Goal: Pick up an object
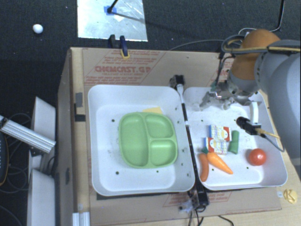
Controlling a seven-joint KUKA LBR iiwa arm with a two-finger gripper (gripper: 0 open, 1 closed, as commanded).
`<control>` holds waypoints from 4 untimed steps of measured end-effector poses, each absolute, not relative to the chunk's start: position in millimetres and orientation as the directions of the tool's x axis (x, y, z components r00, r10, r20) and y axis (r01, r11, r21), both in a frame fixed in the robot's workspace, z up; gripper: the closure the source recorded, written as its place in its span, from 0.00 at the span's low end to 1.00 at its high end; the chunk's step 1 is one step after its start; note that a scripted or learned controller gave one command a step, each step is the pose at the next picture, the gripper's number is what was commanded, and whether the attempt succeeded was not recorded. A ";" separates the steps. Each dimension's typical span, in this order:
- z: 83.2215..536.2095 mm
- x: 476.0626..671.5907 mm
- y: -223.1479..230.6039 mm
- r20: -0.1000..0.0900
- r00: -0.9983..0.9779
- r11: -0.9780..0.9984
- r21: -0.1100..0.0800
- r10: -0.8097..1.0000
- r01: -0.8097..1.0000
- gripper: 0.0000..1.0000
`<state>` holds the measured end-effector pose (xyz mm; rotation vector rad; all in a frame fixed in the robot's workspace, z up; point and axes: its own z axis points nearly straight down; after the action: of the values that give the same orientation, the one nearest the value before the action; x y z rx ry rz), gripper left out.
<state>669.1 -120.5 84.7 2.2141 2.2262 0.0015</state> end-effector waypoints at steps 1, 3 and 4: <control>85.3 668.9 -184.4 -0.002 -0.002 0.002 0.003 1.000 1.000 0.00; 84.7 669.1 -120.2 0.000 -0.005 0.005 0.002 1.000 1.000 0.00; 96.1 670.1 -120.6 -0.001 -0.007 0.007 0.005 1.000 1.000 1.00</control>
<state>670.1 -120.6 96.1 2.2108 2.2261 0.0041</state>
